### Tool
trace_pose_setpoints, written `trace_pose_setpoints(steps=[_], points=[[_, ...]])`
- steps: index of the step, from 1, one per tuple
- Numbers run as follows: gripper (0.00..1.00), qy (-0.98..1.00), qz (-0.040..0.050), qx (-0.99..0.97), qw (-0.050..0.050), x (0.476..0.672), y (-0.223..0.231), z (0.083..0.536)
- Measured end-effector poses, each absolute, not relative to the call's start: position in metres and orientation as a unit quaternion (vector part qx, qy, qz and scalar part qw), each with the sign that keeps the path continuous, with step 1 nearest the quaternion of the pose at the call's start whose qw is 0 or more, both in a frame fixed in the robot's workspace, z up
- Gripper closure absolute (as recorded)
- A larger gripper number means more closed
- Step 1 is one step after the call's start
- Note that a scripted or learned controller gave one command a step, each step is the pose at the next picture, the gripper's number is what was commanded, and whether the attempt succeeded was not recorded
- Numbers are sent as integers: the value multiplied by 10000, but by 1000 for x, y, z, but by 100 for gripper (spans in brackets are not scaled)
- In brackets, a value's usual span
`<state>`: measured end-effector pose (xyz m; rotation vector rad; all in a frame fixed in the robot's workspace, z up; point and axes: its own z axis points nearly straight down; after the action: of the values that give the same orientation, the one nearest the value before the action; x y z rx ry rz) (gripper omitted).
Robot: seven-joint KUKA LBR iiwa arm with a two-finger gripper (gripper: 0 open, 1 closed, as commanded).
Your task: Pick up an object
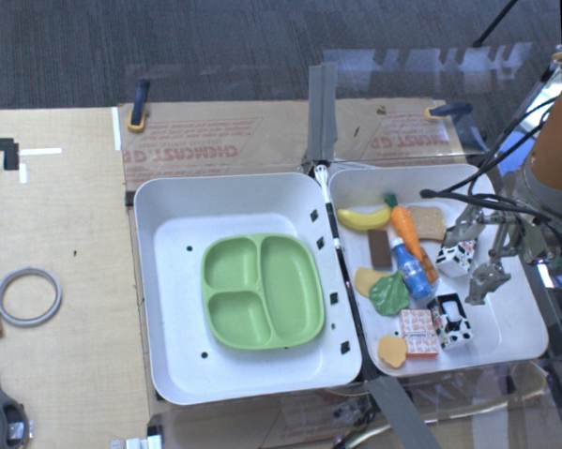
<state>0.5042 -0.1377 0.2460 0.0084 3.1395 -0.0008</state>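
two shallow white bins are seen side by side on the bench; the left bin point(163, 300) is occupied by a green divided plate point(263, 290), which lies flat near its middle; the right bin point(517, 333) is crowded with small things along its left half. a yellow banana point(363, 218) is laid near the far edge, with an orange carrot point(405, 229) just beside it and a slice of toast point(429, 222) behind the carrot; a blue bottle point(413, 272) is stretched below the carrot, touching a green leaf point(390, 294); a brown bar point(380, 249) is set between the banana and the leaf. nearer the front rim, a red-and-white carton point(419, 333) and a round yellowish piece point(392, 352) are found, and a black-and-white object point(451, 318) is placed to their right (its kind cannot be told). a spotted white die point(455, 255) is seen close to the gripper point(480, 255), which is held over the right part of the right bin; its fingers appear spread apart, and nothing is seen between them. a grey ring point(25, 296) is left on the wooden bench, well apart from the bins.
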Motion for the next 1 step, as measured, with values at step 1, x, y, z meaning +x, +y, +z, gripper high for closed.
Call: trace_pose_setpoints(steps=[1], points=[[0, 9952, -3, 980, 15, 557, -138, 92]])
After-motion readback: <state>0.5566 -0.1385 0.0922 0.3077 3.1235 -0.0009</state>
